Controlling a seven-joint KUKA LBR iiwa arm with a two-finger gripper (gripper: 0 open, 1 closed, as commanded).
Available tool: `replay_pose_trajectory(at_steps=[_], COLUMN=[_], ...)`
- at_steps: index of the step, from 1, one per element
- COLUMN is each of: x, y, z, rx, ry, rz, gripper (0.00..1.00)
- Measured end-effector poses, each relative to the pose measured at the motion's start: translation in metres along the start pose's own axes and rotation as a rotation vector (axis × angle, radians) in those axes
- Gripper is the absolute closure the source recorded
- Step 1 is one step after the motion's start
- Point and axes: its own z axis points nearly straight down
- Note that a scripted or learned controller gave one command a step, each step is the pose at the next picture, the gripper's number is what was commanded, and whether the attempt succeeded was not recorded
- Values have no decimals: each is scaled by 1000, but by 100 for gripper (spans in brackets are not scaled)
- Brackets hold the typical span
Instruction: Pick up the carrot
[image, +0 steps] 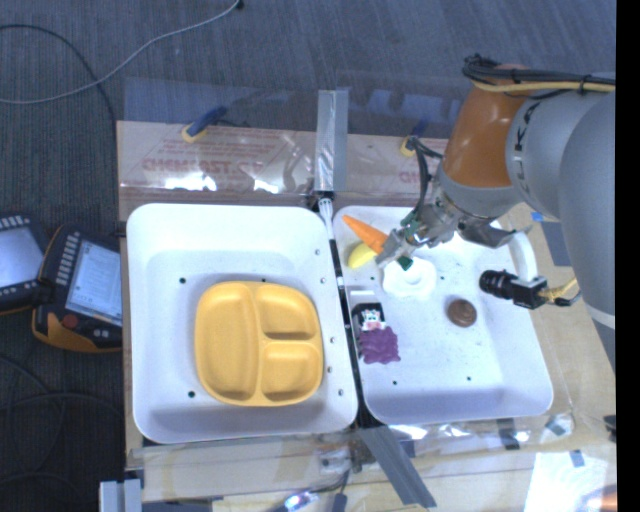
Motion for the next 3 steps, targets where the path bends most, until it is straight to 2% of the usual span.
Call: replay_pose_trajectory(at_steps=[1,2,3], x=[19,10,52], y=[50,61,35], z=[0,-85,-40], rx=[5,-1,3], ry=[1,-3,-4], rz=[298,182,283], gripper=[100,100,100])
